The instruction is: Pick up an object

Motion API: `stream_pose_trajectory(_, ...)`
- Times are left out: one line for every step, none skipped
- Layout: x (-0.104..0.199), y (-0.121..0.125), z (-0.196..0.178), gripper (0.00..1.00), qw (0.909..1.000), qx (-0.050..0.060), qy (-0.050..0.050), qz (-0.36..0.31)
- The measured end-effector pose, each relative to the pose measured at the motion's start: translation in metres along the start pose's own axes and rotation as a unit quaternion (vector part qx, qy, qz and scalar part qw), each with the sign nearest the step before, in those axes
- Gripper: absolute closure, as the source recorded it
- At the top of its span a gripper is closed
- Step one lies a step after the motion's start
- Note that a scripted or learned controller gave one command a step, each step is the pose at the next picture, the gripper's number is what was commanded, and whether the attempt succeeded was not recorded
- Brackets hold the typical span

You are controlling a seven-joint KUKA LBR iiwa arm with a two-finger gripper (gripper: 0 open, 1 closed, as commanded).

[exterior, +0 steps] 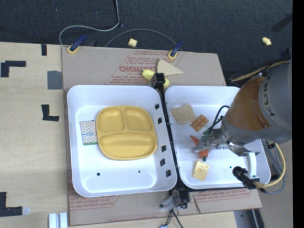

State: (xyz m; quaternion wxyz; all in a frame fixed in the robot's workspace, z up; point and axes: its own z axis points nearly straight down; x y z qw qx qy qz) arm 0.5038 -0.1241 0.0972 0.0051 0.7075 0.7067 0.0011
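My gripper hung over a small orange-red piece below the waffle-patterned cracker; its opening, I couldn't tell.

From my remote station: a pale wooden bench marked with dark tape, a cardboard sheet clamped over it, dark carpet beyond, crossed by a cable.
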Motion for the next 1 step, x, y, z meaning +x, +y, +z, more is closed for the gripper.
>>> stream_pose_trajectory(0.0908, 0.0314, -0.0961, 1.0, 1.0, 0.0, 0.004, -0.006)
